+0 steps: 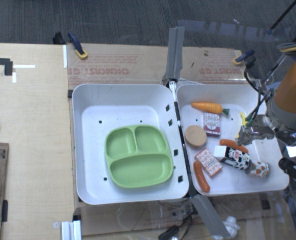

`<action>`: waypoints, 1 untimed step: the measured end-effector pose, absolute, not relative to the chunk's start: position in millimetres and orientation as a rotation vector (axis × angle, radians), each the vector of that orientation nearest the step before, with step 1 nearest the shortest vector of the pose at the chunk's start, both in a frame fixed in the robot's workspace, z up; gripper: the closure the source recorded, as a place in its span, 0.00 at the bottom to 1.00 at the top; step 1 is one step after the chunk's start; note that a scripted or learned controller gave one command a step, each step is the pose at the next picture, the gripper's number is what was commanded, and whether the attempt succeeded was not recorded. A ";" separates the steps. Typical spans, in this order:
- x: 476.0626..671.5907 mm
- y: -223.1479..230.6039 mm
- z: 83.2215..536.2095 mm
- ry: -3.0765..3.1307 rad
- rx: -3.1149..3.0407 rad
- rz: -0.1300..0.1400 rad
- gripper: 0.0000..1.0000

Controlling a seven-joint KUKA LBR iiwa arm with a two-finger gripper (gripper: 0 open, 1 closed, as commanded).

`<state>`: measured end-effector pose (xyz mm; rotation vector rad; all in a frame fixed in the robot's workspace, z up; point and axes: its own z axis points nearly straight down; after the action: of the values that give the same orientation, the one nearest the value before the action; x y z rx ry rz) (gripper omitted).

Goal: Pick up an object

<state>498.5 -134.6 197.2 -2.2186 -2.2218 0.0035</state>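
Near edge, right bin (223, 190): an orange sausage (201, 176), a checked packet (208, 162), and a cow-print carton (236, 158) lying on its side.
Left bin (82, 134): a green divided plate (138, 155).
Middle, right bin: a round tan cookie (196, 135), a small red box (212, 124).
Gripper (246, 134): low over a second sausage (233, 145); grip state cannot be told.
Far: a carrot (207, 107).

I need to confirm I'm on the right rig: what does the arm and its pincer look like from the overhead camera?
The arm comes in from the right: a grey body with a broad orange band above the wrist. Black cables loop along it toward the wrist. The pincer is a small dark metal assembly with a bit of yellow-green beside it; its finer details are too small to make out.
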 end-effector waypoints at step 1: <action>544.8 -122.4 92.4 -2.395 -2.033 0.001 0.00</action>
<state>544.8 -122.4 92.4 -2.0326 -2.3952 0.0010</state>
